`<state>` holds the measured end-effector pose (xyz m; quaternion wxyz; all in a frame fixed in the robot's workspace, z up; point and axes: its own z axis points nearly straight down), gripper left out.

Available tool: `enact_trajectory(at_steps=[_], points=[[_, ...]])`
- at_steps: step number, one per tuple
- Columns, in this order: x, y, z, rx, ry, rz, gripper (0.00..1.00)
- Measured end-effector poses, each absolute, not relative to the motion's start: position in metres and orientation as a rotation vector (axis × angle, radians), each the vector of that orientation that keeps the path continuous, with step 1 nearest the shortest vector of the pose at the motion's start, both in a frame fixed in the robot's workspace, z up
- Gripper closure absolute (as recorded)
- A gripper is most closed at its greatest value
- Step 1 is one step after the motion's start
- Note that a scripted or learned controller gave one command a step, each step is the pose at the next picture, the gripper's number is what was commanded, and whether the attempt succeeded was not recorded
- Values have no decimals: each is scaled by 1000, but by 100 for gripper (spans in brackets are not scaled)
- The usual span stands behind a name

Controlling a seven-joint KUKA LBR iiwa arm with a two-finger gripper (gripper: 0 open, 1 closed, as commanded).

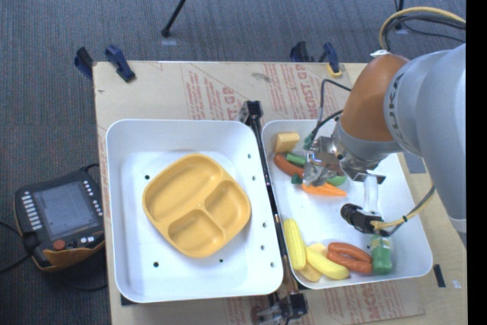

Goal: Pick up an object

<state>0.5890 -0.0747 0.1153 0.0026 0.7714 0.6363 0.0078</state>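
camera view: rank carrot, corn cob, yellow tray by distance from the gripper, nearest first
1. Carrot: in the right bin, right under the gripper.
2. Corn cob: same bin, toward the near left corner, below the gripper in the view.
3. Yellow tray: in the left bin, across the divider, well to the left.

The arm [415,110] is reached in from the right; the gripper [318,167] is lowered over the right bin's [411,259] upper left part.
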Motion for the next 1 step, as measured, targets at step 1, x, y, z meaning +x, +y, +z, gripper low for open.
enact_trajectory(at_steps=[1], points=[[589, -75, 115, 2421, 1995, 24, 0]])
